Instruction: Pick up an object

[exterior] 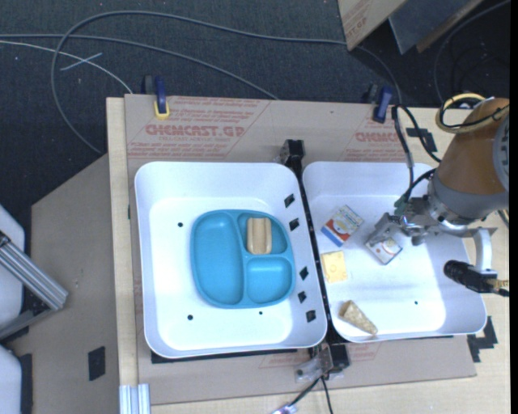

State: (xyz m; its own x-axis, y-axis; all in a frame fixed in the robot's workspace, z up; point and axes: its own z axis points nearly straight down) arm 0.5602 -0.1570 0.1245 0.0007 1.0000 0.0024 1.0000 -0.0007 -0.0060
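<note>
Beneath the camera, a cardboard-topped bench carries 2 shallow white plastic bins [154,242] side by side. Over the right bin the arm's two-finger gripper [387,239] hangs low, above a small grey-and-white packet [384,247]; whether it is spread or pinching cannot be told. Just to its left lies a red, white and blue carton [341,225], below-left a pale yellow square sponge [333,265], at the front rim a tan wedge [357,317].

Dark carpet floor [73,113] — grey cables [97,32] loose across it. Cardboard box [368,18] at top. Bench board [218,121] held by blue clamps [161,95].
</note>
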